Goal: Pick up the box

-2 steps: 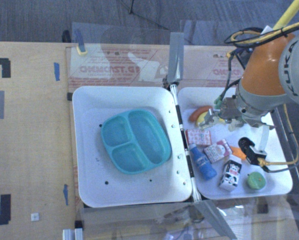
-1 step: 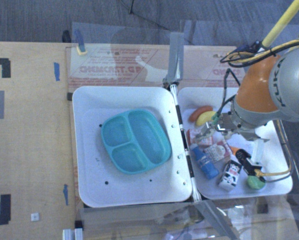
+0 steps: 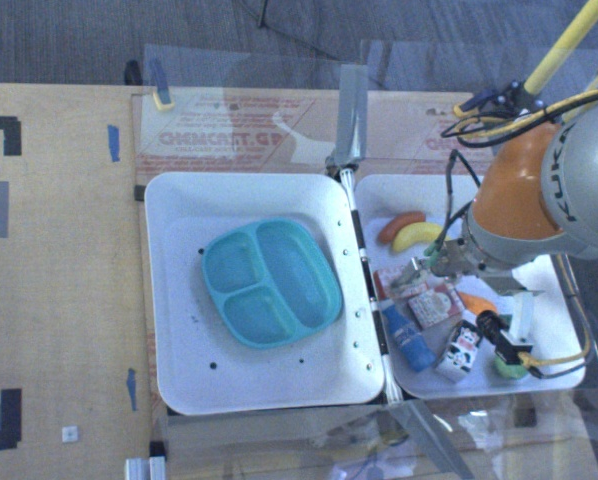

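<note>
Within right bin (image 3: 569, 313), just left of gripper (image 3: 426, 264): box (image 3: 430, 308), lying flat among clutter, blue item (image 3: 407, 340) beside. Gripper state: cannot tell. Step judged as approach, no grasp evident. Next move calls for descent squarely over box, then closure.

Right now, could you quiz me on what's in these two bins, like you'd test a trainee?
1. True or false: the blue divided plate lies in the left bin.
2. Which lies nearest the banana? A) the black-and-white box B) the red sausage-shaped toy C) the blue bottle
3. Fill in: the gripper hangs over the ____ bin.

Key: 1 true. 2 B, the two touch. 3 right.
</note>
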Robot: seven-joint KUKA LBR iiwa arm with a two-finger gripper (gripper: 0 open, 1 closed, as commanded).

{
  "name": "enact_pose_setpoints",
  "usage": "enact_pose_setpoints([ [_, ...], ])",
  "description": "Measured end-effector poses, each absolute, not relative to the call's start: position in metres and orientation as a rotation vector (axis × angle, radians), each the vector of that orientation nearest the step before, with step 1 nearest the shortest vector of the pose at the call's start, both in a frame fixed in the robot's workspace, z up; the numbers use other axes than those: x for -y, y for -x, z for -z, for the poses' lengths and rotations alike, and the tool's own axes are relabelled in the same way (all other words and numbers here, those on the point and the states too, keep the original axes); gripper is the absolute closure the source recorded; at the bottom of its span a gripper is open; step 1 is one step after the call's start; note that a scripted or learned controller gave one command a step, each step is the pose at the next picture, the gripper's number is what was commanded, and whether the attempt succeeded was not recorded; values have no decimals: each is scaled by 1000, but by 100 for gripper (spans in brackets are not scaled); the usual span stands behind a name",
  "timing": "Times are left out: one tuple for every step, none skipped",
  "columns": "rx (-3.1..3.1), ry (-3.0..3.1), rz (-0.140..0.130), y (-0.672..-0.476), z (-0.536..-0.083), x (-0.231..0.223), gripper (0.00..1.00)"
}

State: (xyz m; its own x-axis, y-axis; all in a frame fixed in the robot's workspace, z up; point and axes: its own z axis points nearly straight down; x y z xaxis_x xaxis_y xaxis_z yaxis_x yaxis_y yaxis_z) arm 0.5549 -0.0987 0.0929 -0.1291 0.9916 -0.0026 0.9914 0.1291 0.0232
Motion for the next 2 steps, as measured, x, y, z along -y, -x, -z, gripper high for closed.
enact_pose_setpoints([
  [-2208,-2233,1,-546,-217,144,0],
  [-2319,-2118,-1,-523,-101,95,0],
])
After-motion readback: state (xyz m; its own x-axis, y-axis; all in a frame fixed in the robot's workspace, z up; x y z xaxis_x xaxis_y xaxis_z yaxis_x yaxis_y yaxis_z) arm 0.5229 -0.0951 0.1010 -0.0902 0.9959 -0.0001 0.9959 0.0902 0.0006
